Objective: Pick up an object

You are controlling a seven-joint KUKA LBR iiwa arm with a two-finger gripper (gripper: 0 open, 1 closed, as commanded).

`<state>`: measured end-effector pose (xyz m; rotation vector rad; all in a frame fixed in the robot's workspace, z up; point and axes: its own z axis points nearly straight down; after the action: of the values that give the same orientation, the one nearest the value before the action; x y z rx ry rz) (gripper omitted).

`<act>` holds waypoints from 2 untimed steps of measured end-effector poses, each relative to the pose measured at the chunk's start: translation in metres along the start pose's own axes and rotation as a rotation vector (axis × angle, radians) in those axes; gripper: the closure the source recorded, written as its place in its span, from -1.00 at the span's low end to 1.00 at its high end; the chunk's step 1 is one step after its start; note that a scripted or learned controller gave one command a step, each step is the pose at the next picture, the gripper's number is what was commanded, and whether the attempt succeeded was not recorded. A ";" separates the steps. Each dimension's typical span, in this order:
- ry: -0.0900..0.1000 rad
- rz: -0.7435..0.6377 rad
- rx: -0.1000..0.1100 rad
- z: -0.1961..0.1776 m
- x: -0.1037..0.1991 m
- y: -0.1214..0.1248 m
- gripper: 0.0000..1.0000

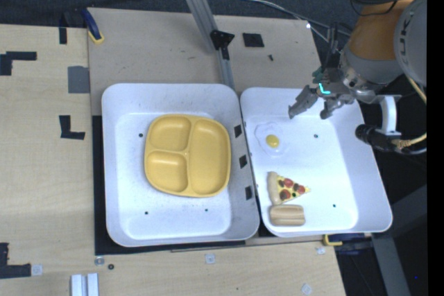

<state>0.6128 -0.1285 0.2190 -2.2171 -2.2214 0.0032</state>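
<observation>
1 yellow plate (187, 154), 1 egg (272, 141), 1 pizza slice (286, 187), 1 bun (286, 215), gripper (313, 109) spread

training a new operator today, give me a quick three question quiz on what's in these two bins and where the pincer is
1. True or false: the yellow divided plate lies in the left bin.
2. Which item in the right bin lies nearest the pincer? A) hot dog bun B) fried egg C) pizza slice
3. Fill in: the hot dog bun lies just below the ____ in the picture.

Key:
1. True.
2. B, the fried egg lies nearest, with the open pincer above the bin's upper part, holding nothing.
3. Pizza slice.
</observation>
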 end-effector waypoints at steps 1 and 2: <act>0.000 0.000 -0.002 -0.001 0.000 0.001 -1.00; -0.001 0.001 0.003 0.058 0.005 -0.009 -1.00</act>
<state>0.6035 -0.1237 0.1613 -2.2166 -2.2194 0.0080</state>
